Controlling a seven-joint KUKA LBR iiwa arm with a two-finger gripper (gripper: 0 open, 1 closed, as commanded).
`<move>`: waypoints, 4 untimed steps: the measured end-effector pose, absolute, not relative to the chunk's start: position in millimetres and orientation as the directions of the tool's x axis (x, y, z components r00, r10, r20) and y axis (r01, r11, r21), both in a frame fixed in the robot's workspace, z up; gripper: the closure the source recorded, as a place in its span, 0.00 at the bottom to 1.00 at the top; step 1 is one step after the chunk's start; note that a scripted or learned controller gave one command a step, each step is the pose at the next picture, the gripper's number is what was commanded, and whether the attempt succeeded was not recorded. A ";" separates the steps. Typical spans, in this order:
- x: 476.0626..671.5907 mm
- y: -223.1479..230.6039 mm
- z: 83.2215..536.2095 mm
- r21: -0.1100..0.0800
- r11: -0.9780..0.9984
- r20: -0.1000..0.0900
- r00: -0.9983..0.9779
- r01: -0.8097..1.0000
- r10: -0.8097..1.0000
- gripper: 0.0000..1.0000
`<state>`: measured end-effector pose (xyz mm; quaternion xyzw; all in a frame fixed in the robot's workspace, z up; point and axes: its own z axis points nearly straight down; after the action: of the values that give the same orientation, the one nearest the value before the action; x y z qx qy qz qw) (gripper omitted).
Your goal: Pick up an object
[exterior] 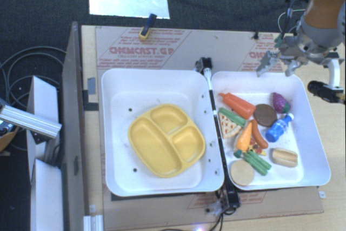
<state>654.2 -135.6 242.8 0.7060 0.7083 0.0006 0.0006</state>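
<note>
Pincer (278,64) open and empty above the far rim of the right bin (316,144).

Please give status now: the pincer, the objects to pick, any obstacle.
Pincer open, holding nothing, above right white bin's far rim. Small toy foods in that bin untouched, blue plastic bottle included. No obstacle seen.

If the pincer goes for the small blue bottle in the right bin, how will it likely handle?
The blue bottle lies on its side and looks rounded, so it may roll or slip. It seems small, probably light. The brown disc beside it could crowd a grasp.
</note>
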 end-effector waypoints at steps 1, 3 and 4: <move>637.7 -172.2 88.6 -0.005 -0.001 0.001 0.001 1.000 1.000 0.00; 631.6 -176.7 90.7 0.010 0.004 0.010 -0.004 1.000 1.000 0.00; 621.7 -184.0 135.8 0.005 0.001 -0.001 -0.001 1.000 1.000 0.00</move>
<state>621.7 -184.0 135.8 0.7069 0.7074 0.0013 0.0020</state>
